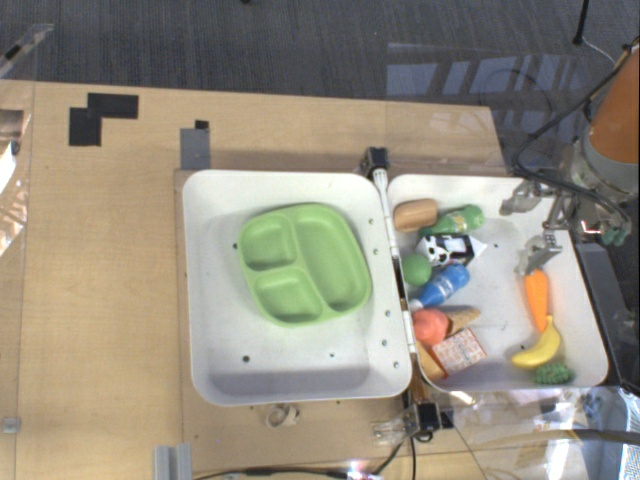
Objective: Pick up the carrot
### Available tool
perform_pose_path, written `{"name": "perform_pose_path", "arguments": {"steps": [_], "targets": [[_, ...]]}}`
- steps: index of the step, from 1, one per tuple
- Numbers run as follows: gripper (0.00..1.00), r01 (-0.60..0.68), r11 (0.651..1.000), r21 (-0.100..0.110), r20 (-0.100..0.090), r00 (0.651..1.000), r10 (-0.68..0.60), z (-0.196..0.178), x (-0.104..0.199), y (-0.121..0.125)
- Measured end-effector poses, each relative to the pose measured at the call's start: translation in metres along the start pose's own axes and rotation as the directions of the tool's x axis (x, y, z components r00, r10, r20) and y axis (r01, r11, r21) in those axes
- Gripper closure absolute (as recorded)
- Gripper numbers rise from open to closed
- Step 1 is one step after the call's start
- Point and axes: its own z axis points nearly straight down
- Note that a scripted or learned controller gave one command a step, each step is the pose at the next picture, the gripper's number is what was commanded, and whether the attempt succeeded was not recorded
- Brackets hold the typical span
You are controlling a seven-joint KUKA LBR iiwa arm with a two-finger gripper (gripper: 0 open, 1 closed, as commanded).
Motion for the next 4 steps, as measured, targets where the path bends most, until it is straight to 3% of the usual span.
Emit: {"name": "perform_pose_path", "arguments": {"steps": [1,2,3,4], "targets": [[0.00,-0.127,0.992,0.003,0.012,0.992,0.127,0.137,0.016,-0.037],[0.00,-0.516,0.857,-0.001,0.006,0.857,0.516,0.138,0.024,-0.043],[0.00,-0.346,0.938,-0.001,0.006,0.938,0.346,0.137,0.077,0.012],[0.00,-0.554,0.832,0.010,0.017,0.832,0.554,0.136,0.059,0.061]]}}
